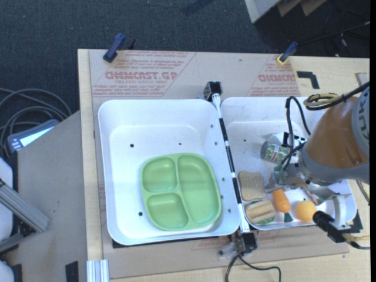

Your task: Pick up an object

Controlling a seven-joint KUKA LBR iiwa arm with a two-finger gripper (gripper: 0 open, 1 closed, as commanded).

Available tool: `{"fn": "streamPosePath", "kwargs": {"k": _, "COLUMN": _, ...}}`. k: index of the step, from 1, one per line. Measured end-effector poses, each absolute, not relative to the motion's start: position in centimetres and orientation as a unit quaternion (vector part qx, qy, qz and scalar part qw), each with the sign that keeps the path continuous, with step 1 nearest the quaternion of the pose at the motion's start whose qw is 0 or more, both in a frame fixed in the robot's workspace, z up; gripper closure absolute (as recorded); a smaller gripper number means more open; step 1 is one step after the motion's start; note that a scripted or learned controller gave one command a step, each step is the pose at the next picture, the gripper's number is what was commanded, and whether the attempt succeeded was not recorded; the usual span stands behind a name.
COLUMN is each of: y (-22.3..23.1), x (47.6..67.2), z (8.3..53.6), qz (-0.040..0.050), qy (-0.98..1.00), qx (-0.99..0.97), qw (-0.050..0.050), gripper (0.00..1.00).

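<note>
1. Counter (147, 69) bears two white bins: left bin (117, 128), right bin (247, 113).
2. Arm (338, 140) reaches from the right, low over the right bin.
3. Green divided tray (179, 191) lies in the left bin.
4. End effector (281, 178): open or closed, cannot tell.
5. Green can (274, 151) just above it; carrot (281, 201), orange ball (305, 210) and bread slice (251, 184) close below.

We can read red print reading "CHEMCAST GP" on the brown protective sheet (147, 75) at the far left of the bench, and the same red print, partly cut off, at the far right beyond the right bin (247, 107).
</note>
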State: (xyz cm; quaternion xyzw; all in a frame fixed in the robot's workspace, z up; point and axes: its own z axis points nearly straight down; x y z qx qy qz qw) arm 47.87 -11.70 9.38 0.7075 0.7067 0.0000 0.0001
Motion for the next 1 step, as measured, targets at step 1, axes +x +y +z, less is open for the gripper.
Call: {"fn": "streamPosePath", "kwargs": {"k": 1, "y": -3.16, "x": 54.74, "z": 18.50, "qz": 0.0010, "qy": 0.708, "qx": 0.707, "qw": 0.000, "gripper": 1.00}}
